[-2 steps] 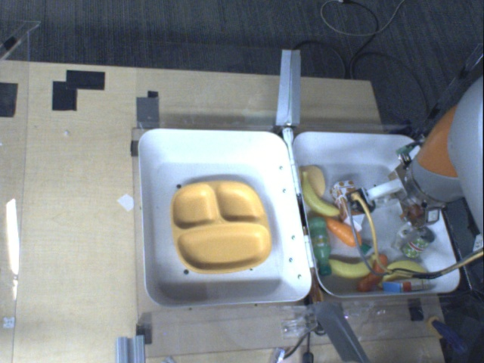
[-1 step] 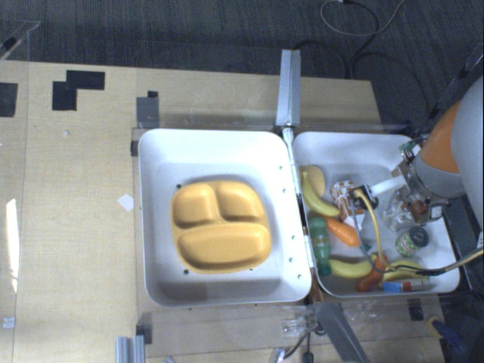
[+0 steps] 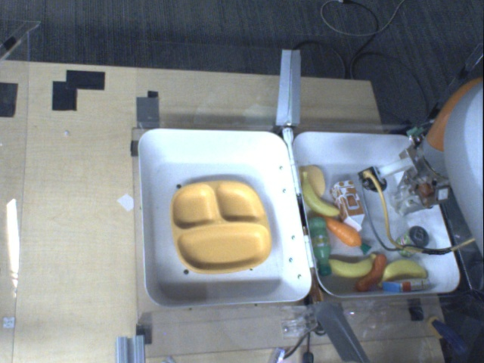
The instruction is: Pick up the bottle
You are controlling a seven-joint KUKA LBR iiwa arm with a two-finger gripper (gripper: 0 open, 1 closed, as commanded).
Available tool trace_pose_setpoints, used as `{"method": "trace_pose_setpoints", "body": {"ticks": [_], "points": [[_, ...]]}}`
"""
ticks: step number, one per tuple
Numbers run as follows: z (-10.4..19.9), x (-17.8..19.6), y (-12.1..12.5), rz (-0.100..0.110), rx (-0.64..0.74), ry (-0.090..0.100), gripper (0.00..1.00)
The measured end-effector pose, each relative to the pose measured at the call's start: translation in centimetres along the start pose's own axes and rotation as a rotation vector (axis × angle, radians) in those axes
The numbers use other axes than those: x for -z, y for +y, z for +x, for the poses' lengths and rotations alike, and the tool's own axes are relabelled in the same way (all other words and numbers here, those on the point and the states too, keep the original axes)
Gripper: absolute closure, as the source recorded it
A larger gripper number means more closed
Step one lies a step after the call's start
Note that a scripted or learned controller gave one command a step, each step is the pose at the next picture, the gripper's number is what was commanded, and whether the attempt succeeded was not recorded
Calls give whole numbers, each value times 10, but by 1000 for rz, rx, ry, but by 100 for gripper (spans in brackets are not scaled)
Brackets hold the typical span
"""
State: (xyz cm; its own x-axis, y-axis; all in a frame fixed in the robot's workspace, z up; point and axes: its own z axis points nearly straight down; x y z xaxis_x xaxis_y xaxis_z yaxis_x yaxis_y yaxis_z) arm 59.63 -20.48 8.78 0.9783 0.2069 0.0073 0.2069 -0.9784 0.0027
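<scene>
Desk: Clutter fills the right bin (image 3: 448,274) — what is hard to read there?

Photographer: The arm (image 3: 463,131) is cut off at the frame's right edge, showing an orange band and a grey body. The gripper (image 3: 414,186) sits over the bin's right half, a tangle of metal, clear plastic and a yellow cable (image 3: 386,221). Whether the fingers are open or closed cannot be told; nothing is visibly held between them.

Desk: And the bottle?

Photographer: The bottle (image 3: 320,242) lies along the right bin's left wall, well apart from the gripper, with the other items between them. It is small and green, with a darker lower end, lying lengthwise and pointing toward the near edge. Its label is too small to make out.

Desk: What crowds it?

Photographer: A banana (image 3: 316,195) curves just above it, a carrot (image 3: 344,233) rests beside it, and a second banana (image 3: 350,265) lies at its lower end. A small printed carton (image 3: 349,197) sits further in.

Desk: The other bin?

Photographer: The left bin (image 3: 159,172) holds a yellow divided tray (image 3: 221,225), on the pale wooden counter (image 3: 76,225).
</scene>
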Motion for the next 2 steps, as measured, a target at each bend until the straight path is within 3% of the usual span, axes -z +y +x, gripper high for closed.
{"method": "trace_pose_setpoints", "body": {"ticks": [1,2], "points": [[2,12,-1,-1,9,3,100],[60,133,12,1,65,-2,100]]}}
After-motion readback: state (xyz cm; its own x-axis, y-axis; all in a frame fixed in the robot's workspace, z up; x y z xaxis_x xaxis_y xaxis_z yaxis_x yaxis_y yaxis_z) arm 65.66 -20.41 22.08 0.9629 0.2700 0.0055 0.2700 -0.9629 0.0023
